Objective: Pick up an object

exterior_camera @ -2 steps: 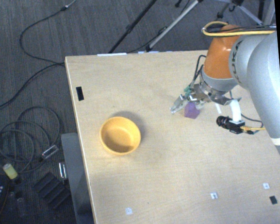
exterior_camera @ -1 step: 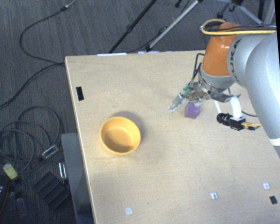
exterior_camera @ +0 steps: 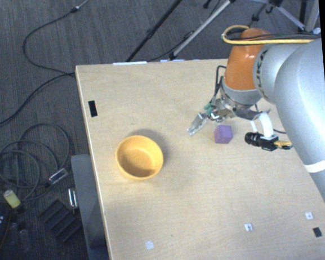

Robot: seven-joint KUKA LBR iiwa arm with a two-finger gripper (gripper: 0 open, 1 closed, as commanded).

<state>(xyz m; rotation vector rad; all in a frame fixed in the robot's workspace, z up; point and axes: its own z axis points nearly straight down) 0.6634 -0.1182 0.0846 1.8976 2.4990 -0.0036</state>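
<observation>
A small purple cube (exterior_camera: 223,133) lies on the light wooden tabletop (exterior_camera: 214,207), right of centre. My gripper (exterior_camera: 197,124) hangs just left of the cube and slightly above it in the view, pointing down-left from the orange-banded wrist (exterior_camera: 242,68). Nothing shows in its grip, and the cube sits apart from it on the table. A yellow bowl (exterior_camera: 139,156) stands upright and empty towards the table's left side.
The grey arm (exterior_camera: 301,97) covers the table's right edge. A black and white fitting (exterior_camera: 263,136) juts out beside the cube's right. Small black markers (exterior_camera: 93,108) dot the table's borders. Cables and stands lie on the dark floor around it.
</observation>
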